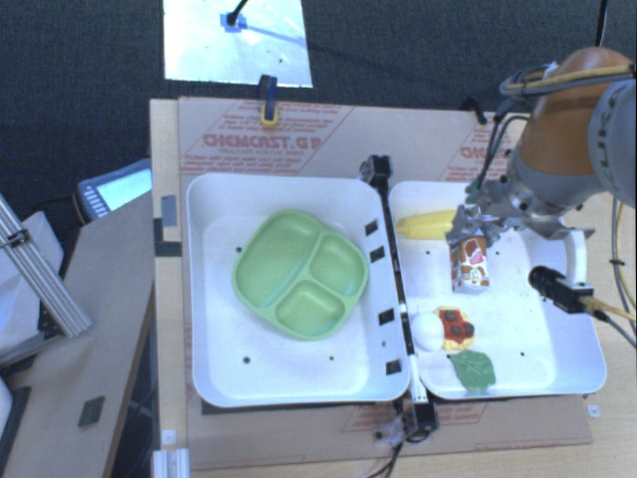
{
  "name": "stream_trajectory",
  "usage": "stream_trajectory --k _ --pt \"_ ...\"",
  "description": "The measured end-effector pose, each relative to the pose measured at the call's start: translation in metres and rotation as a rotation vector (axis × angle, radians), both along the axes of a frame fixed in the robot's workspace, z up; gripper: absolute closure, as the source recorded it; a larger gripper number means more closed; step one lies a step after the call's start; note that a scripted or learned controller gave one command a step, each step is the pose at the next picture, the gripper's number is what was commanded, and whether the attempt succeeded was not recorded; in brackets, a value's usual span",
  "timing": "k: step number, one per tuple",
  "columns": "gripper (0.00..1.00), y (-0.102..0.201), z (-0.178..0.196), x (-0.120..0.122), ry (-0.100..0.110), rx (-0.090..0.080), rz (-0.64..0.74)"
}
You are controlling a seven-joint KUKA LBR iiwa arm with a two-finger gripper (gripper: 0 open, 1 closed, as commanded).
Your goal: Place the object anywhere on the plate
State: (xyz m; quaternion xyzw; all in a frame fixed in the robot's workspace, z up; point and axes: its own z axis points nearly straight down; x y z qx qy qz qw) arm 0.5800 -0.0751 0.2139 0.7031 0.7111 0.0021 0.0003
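A yellow banana (424, 226) lies at the far left of the right bin (572, 366). Near that bin's front left corner, a white egg (426, 331) touches a red-and-yellow item (456, 329), with a green leaf-shaped piece (474, 368) just in front of them.

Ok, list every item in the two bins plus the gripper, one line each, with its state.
Green plate: flat in left bin, nothing on it.
Carton: in right bin, at the gripper's tip.
Gripper: over right bin, grip unclear.
Yellow banana: lying in right bin.
White egg: lying beside red-yellow piece.
Green leaf: lying flat.
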Motion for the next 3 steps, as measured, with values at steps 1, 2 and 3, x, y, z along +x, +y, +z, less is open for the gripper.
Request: stream_trajectory --k 1,2,3 --pt "1.0 0.063 0.009 0.009 0.001 0.0 0.0" --pt "1.0 0.119 0.0 0.02 0.002 -0.001 -0.001" --pt "1.0 0.172 0.015 0.021 0.001 0.0 -0.001"
